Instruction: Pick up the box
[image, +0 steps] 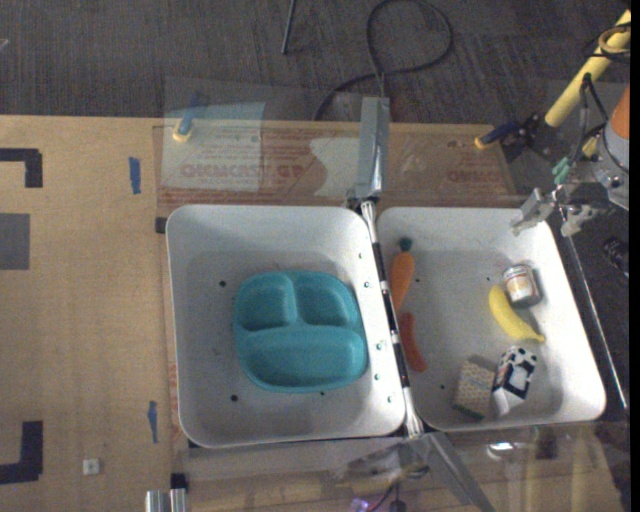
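While the grey arm sits at the upper right edge of the view, its claw (556, 205) hangs over the back right corner of the right bin (450, 232), and whether its thin metal fingers are spread or closed cannot be told from this slant; nothing is seen between them. The box (516, 377), a small carton printed in black and white patches like a milk carton, lies on its side well below the claw, toward the near right part of the same bin. Just left of the box, touching it or nearly so, is a square tan sponge-like block (473, 388) with a speckled, rough face. Between the claw and the box lie a curved, smooth yellow banana (511, 315) and, just above it, a small round tin can (520, 284) with a pale label. Far to the claw's left, along the divider, lie 2 long pieces: an orange carrot (401, 276) with a dark green tip and a redder, slimmer piece (411, 342) below it. The left bin (195, 250), further left still, holds a glossy teal plastic plate (298, 332) with 3 compartments and rounded corners. Both bins are shallow white trays with rounded rims, set on a pale wooden bench (80, 300) marked with black and blue tape, with grey carpet (150, 45) and a looping black cable (400, 40) beyond.
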